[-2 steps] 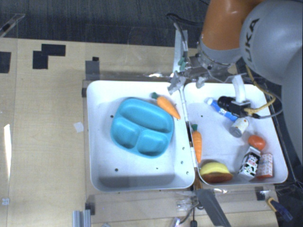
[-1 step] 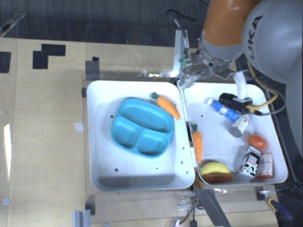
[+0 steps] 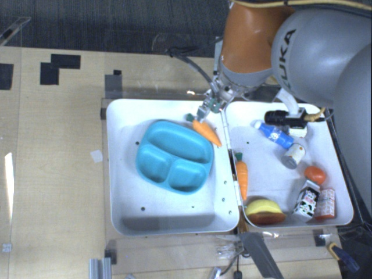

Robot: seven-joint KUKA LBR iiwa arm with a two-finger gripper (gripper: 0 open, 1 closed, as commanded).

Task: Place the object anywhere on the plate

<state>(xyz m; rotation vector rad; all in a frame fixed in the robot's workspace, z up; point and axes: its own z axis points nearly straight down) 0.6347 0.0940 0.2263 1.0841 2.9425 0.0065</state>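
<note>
Closest to the camera in the right bin (image 3: 340, 156) there's a yellow and brown bun-looking thing (image 3: 264, 210), a little cow-print carton (image 3: 306, 201) and a red packet (image 3: 326, 204) next to it; a second carrot (image 3: 242, 178) lies along the divider, long axis running near-to-far; further back sit a red-orange ball (image 3: 315, 174), a small grey cup (image 3: 293, 154) and a blue and white bottle (image 3: 275, 134).

Left bin (image 3: 119, 173) has the blue plate (image 3: 174, 155), three compartments, sitting roughly centre on the worktop (image 3: 52, 173).

The carrot (image 3: 207, 132) is at the plate's far right rim, lying diagonal; green stem end points up-left toward the claw (image 3: 209, 107), tip points down-right toward the divider; looks like it's touching or overlapping the rim, can't be sure.

The claw hangs right over the stem end; can't tell if it's apart or pinched on anything.
</note>
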